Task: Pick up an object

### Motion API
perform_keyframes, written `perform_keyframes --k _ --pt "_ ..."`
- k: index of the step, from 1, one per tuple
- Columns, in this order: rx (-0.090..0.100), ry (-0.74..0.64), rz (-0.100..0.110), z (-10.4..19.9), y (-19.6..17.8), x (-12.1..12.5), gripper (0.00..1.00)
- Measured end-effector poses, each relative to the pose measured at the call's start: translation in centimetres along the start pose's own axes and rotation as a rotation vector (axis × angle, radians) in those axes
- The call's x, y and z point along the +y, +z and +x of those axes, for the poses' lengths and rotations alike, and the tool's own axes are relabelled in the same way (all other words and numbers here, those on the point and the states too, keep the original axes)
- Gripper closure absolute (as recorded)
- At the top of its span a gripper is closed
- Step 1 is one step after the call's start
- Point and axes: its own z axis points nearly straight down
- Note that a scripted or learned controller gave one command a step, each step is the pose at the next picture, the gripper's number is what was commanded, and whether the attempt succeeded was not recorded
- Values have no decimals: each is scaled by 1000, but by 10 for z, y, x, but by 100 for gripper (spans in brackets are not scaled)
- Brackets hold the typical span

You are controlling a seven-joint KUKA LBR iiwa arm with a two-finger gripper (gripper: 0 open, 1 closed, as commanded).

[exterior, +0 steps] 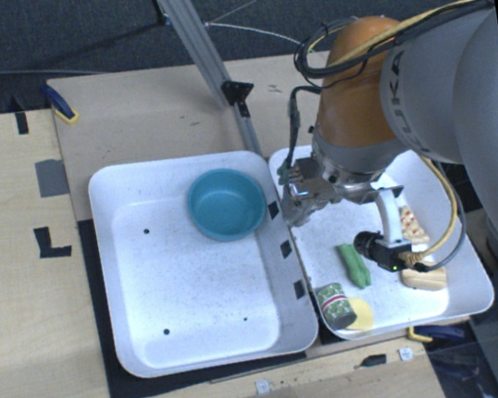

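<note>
Above right bin (471,299) near its left wall: tool (297,197), finger state impossible to tell, hovering apart from green object (354,264) lying nearer front; best lowered squarely over it, clear of divider, before closing.

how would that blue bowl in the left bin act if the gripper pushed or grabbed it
The blue bowl looks rigid with a thin rim, so probably light. Sitting upright on the left bin floor, it would likely slide rather than tip. Its smooth curved wall may slip.
</note>
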Motion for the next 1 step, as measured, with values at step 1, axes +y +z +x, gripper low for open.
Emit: perform_keyframes --k 1 --pt "0 0 -1 46 8 3 100"
